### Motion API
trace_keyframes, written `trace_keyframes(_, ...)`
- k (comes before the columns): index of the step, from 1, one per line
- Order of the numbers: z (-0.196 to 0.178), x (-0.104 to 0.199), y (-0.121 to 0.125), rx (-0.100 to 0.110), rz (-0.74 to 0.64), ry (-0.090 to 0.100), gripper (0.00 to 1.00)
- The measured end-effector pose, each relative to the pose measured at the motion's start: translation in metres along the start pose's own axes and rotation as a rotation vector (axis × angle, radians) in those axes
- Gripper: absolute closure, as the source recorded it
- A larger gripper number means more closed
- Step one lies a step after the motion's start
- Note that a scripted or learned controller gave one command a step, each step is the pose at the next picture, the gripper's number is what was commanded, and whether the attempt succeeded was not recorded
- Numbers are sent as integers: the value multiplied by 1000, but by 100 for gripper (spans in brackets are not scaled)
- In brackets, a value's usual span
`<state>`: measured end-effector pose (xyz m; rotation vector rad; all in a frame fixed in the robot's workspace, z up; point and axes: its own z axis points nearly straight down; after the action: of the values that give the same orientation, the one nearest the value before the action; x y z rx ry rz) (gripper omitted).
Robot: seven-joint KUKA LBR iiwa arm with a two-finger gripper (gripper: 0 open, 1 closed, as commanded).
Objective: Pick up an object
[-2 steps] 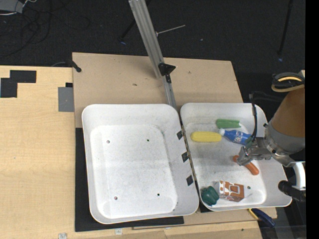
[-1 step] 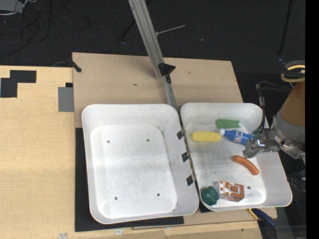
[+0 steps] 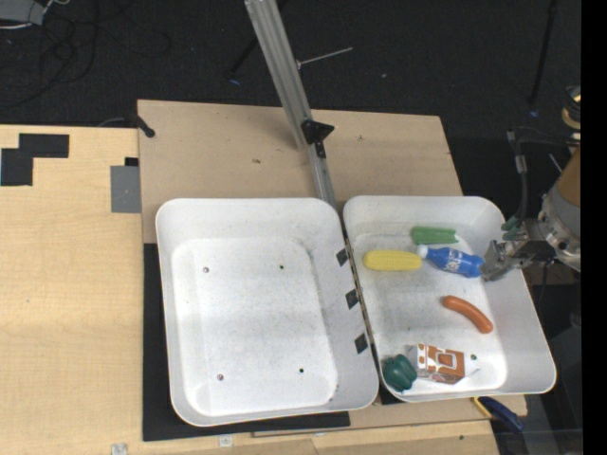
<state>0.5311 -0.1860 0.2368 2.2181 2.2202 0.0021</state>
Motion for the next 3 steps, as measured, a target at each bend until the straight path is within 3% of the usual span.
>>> trace_keyframes(1,-39,-1,1,1,-1,1,100)
trace_keyframes(3,-15,93,34,6,-3,3,100)
